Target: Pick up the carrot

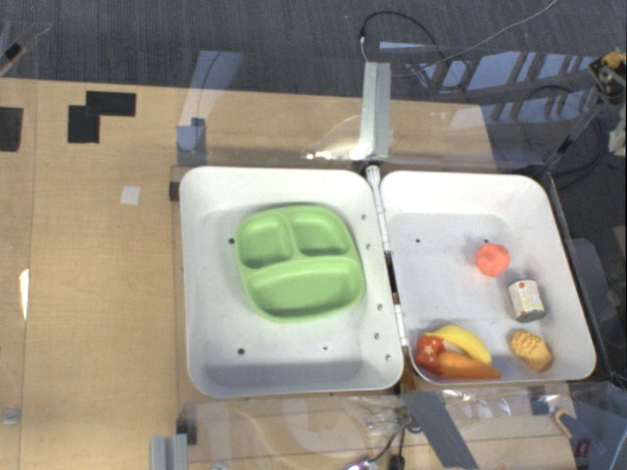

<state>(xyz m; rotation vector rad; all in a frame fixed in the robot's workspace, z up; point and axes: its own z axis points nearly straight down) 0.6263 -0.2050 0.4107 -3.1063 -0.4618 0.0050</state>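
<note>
Carrot (468,365) lies in the right bin's (441,213) near-left corner, long axis left-right, touching banana (462,342) on its far side. Gripper state: cannot tell.

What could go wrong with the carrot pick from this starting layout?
1. The carrot lies pressed against the banana and a red fruit, so a grab may catch a neighbour instead.
2. It sits close to the right bin's near wall, which could block a finger.
3. Crowding may let it slip or roll away.
</note>
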